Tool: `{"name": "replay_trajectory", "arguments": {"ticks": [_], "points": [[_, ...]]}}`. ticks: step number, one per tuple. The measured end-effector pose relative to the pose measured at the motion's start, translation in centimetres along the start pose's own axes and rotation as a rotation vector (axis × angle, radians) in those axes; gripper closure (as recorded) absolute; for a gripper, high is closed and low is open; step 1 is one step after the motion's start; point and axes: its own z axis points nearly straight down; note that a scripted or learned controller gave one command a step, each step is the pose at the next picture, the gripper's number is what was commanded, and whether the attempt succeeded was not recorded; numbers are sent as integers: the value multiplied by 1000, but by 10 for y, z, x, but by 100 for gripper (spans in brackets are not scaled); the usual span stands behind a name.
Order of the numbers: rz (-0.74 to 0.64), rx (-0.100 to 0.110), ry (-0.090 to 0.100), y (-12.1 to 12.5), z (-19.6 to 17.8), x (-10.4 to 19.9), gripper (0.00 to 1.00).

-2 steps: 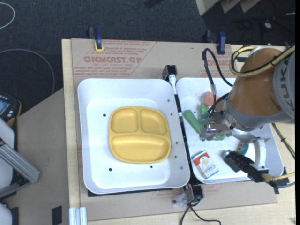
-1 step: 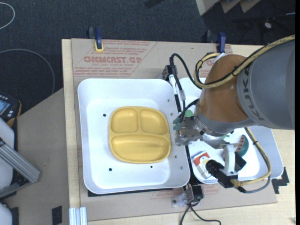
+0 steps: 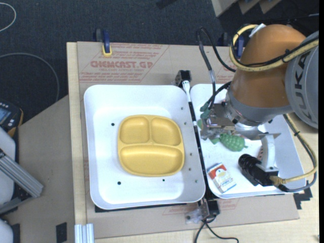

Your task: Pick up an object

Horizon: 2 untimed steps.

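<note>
Nearest the camera in the right bin [image 3: 243,192] lies a small red, white and blue carton [image 3: 221,177], flat on the floor close to the wall shared with the left bin [image 3: 101,135]. Just beyond it sits a green lumpy object [image 3: 234,144], the likeliest target, since the tool [image 3: 208,130] is low in the same bin just beside it, on the shared-wall side. The wrist hides the tool's working end, so I cannot tell how far open it is, and nothing shows as held.

The step in hand looks like lining up for a grasp. The tool appears to sit off the green object's middle, towards the wall. It should probably shift away from the wall until it is centred over the lumps, then come straight down and close across the narrower width. Closing on only the near edge would likely squirt a rounded, knobbly shape sideways. Room is tight here, so any sideways approach risks scraping the shared wall. The carton is near but apart, and should stay undisturbed if the descent is vertical.

In the left bin a yellow divided plate [image 3: 150,146] rests alone, well apart from the work. Farthest off, a blue and yellow clamp [image 3: 106,43] grips the back edge of the tabletop [image 3: 45,151]
</note>
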Motion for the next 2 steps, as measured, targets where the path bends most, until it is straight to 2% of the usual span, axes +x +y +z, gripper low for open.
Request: {"name": "replay_trajectory", "arguments": {"ticks": [1,2], "points": [[-8,-1,4,1,-92,76,100],[0,8,-1,0,-97,72,100]]}}
